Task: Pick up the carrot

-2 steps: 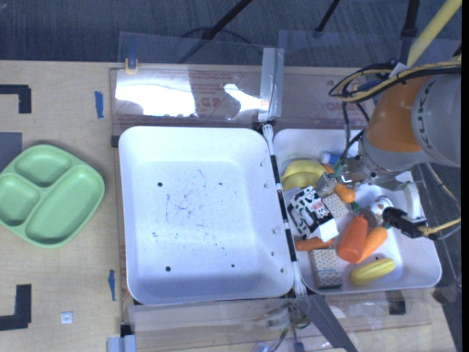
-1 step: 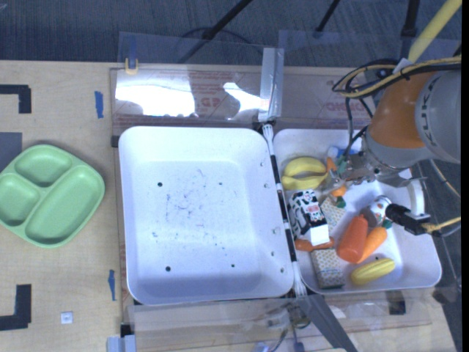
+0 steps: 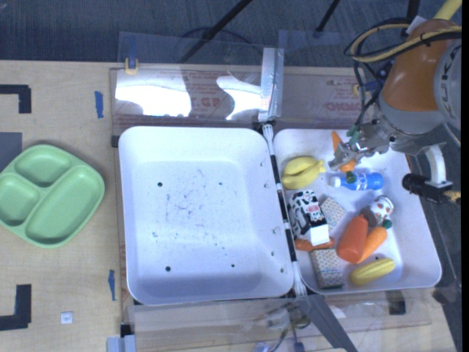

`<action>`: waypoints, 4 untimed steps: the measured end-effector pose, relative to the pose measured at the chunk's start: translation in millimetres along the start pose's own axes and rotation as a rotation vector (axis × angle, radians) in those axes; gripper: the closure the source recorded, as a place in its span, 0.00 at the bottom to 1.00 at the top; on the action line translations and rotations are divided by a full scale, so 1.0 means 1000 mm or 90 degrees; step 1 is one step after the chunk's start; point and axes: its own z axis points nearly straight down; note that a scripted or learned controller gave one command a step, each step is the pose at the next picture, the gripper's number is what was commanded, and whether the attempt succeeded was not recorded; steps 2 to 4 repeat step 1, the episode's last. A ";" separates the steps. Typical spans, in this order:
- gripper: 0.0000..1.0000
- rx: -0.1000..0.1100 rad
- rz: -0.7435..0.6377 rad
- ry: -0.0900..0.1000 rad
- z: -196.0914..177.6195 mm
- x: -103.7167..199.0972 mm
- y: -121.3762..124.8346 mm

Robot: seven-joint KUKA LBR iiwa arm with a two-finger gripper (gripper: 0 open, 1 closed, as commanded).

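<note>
You cannot tell how the gripper [image 3: 346,157] is set: its tip is a small grey tangle over the back of the right bin [image 3: 429,266], and the bulky orange-banded wrist above it covers the bin's far right corner. A thin orange sliver [image 3: 336,141] shows just left of the tip. It may be a toy or part of the tool, but at this size you cannot say which.

The carrot [image 3: 376,242] lies well apart from the gripper, in the front half of the right bin. It is a slim, smooth orange taper with a green tuft at its upper end. It lies against a fatter, rounded orange piece [image 3: 353,238], and the line between the two is hard to trace.

Around them you have a glossy yellow lemon-like lump [image 3: 303,171] and a blue bottle [image 3: 364,180] just below the gripper. There is also a black-and-white blotched carton [image 3: 306,210], a small pale speckled ball [image 3: 380,209] and a curved yellow piece [image 3: 372,270]. A flat patterned block [image 3: 327,266] is partly buried under the carton.

The left bin [image 3: 135,152] shows a scuffed white floor with faint blue scribbles. A matte green divided plate [image 3: 47,194] sits on the wooden bench [image 3: 58,299], its left edge cut off.
</note>
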 end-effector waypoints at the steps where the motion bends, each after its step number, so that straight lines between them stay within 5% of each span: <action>1: 1.00 0.000 -0.008 0.000 -0.108 -0.024 -0.005; 4: 1.00 0.000 -0.008 0.000 -0.108 -0.024 -0.005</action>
